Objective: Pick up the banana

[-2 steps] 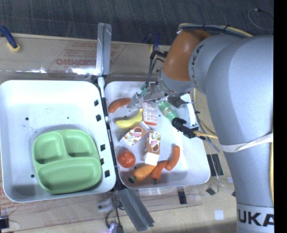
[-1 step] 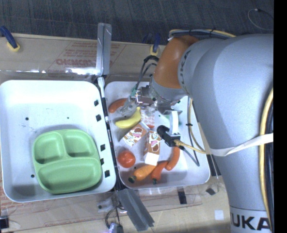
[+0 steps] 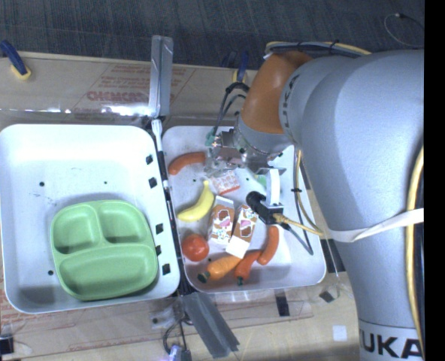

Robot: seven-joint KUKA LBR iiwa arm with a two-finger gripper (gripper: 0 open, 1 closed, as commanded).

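Observation:
The yellow banana (image 3: 197, 204) lies curved in the right bin (image 3: 307, 271), close to its left wall. My gripper (image 3: 222, 154) hangs over the back part of that bin, beyond the banana and a little to its right, with nothing seen held in it. The grey arm with its orange band (image 3: 270, 96) covers the bin's right side and back corner.
Around the banana lie an orange-red sausage (image 3: 186, 162), a small printed carton (image 3: 224, 181), two more cartons (image 3: 232, 226), a tomato (image 3: 195, 247), a carrot (image 3: 222, 267) and a red pepper (image 3: 267, 246). The left bin (image 3: 27, 164) holds a green divided plate (image 3: 102, 248).

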